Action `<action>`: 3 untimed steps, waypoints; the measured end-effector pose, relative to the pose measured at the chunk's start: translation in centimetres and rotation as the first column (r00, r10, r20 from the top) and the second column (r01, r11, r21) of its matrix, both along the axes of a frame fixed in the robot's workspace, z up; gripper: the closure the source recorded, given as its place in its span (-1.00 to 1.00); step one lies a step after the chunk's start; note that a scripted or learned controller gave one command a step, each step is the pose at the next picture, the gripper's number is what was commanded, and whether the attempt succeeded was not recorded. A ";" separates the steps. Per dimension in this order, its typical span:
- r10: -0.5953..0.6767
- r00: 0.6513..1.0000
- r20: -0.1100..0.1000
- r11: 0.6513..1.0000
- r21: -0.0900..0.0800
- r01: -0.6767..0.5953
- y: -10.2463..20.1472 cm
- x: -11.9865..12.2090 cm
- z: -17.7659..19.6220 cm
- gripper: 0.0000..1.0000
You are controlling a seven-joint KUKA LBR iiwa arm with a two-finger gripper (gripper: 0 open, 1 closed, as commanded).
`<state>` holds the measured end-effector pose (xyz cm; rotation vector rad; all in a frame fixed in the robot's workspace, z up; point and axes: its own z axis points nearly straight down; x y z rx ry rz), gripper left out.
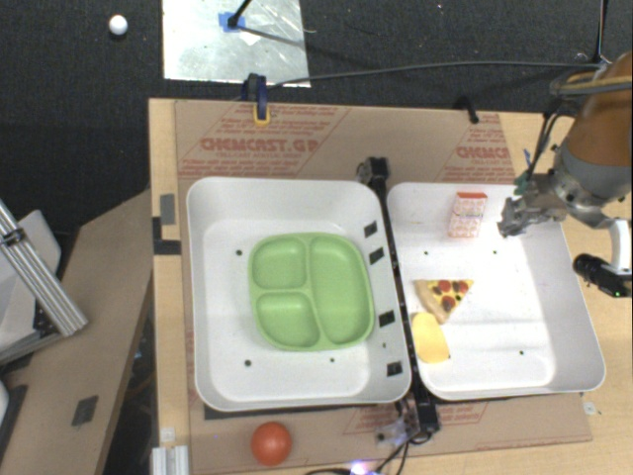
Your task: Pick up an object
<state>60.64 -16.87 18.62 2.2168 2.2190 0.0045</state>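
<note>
- An orange ball [271,442], smooth and round, sits on the brown board [326,132] below the tray's bin, nearest the camera.
- The left bin [213,265] is shallow, white and square with rounded corners; in its middle lies a green tray [311,291] — matte plastic, softly rounded, split into three wells.
- Right of the tray, just across the black clips that join the two bins, a pale yellow piece [429,338] lies on the right bin [569,344] floor, flat and smooth with a rounded outline.
- Touching its upper edge, a toy pizza slice [444,295] — a tan wedge with red dots, its tip pointing down toward the yellow piece.
- Farther up and right of the tray, a small box [467,214], white with a red top, lies near the right bin's far wall.
- The gripper [514,216] hangs just right of the box, level with it, not touching it as far as can be seen; the slice and yellow piece are well below it. Its dark metal tip is small and blurred, so whether the fingers are spread or closed I cannot tell.
- Beyond the tray, past the board's far edge, a crinkled silvery sheet [232,28] lies on the black cloth, and a small white ball [118,25] left of it.
</note>
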 end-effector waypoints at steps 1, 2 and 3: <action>-0.001 1.000 0.002 1.000 -0.001 0.001 -0.3 -0.8 5.4 1.00; 0.003 1.000 0.002 1.000 -0.001 -0.003 -0.4 -0.7 10.8 1.00; 0.007 1.000 -0.004 1.000 0.002 -0.007 4.6 0.2 8.9 1.00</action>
